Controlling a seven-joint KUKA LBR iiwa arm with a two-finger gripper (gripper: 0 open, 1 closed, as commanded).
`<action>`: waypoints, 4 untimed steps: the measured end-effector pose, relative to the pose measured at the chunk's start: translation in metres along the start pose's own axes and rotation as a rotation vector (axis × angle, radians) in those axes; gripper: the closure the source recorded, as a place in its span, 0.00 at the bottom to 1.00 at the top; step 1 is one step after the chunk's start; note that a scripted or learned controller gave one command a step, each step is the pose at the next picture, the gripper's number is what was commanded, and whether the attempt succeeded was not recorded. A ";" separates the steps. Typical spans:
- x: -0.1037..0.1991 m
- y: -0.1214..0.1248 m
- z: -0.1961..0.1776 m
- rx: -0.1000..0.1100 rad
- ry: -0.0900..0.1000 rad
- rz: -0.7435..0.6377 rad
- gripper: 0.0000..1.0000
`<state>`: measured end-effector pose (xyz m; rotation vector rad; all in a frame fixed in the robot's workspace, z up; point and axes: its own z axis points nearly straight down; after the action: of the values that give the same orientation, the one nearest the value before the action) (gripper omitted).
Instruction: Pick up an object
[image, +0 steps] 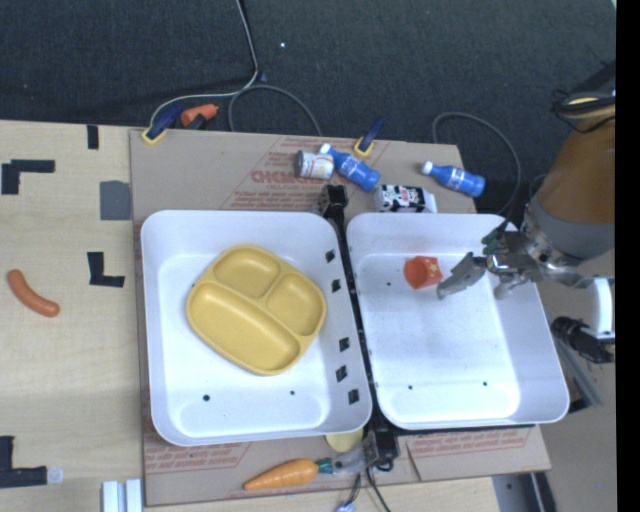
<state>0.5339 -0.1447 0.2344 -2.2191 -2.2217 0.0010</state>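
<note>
**While the hand hangs open, a red object lies in the right bin**

On the worktop, a yellow divided plate is seen in the left bin, left of centre. A small red object is found in the upper part of the right bin. Just to its right, the hand is held with fingers spread, nothing between them.

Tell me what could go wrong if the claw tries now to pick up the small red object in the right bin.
1. The small red object lies close to the far wall of the right white bin, so a finger could hit that wall.
2. The claw sits to the object's right, not over it; closing there would likely miss.
3. The object looks small and rounded, so a push may roll it away.
</note>
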 end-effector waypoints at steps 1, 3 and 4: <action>-0.048 0.025 0.088 0.007 -0.001 0.004 0.00; 0.005 0.133 0.148 -0.006 -0.002 -0.004 0.00; 0.021 0.096 0.147 -0.006 -0.004 0.000 0.00</action>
<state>0.6293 -0.1232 0.0869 -2.2245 -2.2267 -0.0009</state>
